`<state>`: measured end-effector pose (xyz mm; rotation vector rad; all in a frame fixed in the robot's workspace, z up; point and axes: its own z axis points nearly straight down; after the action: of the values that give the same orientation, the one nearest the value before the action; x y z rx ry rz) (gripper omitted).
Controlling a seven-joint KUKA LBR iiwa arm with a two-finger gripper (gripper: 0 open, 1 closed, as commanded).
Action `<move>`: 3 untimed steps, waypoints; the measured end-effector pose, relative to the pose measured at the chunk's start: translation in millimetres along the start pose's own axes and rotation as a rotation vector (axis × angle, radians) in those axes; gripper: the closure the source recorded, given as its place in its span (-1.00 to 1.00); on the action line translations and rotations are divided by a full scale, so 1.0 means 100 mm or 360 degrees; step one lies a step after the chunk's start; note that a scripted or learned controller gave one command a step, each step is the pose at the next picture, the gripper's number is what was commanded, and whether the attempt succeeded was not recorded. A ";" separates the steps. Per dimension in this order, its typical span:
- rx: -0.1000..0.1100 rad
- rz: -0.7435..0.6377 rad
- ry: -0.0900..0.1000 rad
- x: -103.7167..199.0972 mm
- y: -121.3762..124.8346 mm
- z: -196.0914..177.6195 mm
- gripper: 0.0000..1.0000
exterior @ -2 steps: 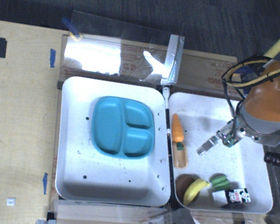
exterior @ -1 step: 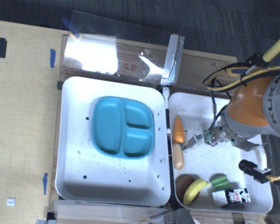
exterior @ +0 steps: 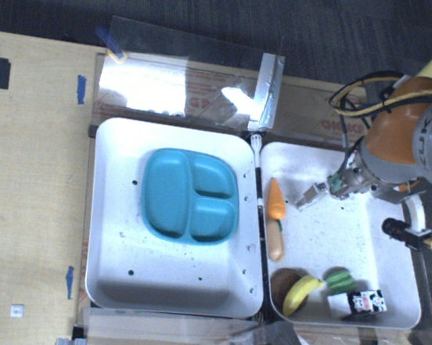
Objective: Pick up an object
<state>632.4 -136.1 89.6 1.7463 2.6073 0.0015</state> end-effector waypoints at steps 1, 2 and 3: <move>-0.0003 0.0189 0.0000 0.38 -0.44 0.02 -1.00; -0.0003 0.0226 -0.0001 0.24 0.04 0.03 -1.00; -0.0004 0.0514 -0.0001 0.11 0.43 -0.37 -1.00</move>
<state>668.1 -109.6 126.2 2.1412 2.2917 0.0052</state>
